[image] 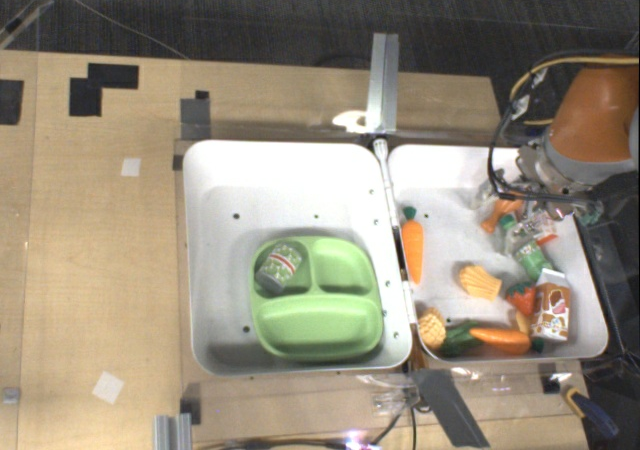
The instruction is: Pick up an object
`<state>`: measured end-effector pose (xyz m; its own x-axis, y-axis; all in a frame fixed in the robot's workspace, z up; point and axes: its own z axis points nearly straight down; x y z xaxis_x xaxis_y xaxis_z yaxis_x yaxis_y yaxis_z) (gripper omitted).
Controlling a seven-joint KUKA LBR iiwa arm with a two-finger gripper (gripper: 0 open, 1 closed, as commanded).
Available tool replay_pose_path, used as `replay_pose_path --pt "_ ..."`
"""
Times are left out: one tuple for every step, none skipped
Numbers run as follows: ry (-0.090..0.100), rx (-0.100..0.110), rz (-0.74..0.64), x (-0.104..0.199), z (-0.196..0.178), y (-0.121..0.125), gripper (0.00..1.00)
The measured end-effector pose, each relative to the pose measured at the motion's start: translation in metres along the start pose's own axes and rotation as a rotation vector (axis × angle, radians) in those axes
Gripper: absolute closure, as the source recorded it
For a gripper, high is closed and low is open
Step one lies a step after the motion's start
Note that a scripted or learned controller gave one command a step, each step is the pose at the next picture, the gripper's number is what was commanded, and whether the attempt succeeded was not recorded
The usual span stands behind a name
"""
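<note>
Camera view: a grey arm with an orange band reaches in from the right, its two-finger gripper (532, 206) low over the far right corner of the right white bin (440, 170). Whether anything is grasped cannot be told. Left in that bin, by the divider, lies an orange plastic carrot with a green top (411, 243), long axis running far to near, green end far.

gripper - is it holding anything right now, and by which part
Cannot be told. The arm hangs over the right bin, its wrist covering the gripper above the small items near the far corner.
</note>
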<state>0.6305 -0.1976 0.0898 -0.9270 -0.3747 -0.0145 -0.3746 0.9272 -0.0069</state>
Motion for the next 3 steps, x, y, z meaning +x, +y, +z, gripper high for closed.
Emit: replay_pose_path --pt "0.001 -0.004 0.032 -0.001 0.000 0.068 0.00" --pt "-0.016 0.006 0.029 -0.005 -0.016 0.065 1.00" --pt "-0.015 0.006 0.028 -0.005 -0.015 0.066 0.00"
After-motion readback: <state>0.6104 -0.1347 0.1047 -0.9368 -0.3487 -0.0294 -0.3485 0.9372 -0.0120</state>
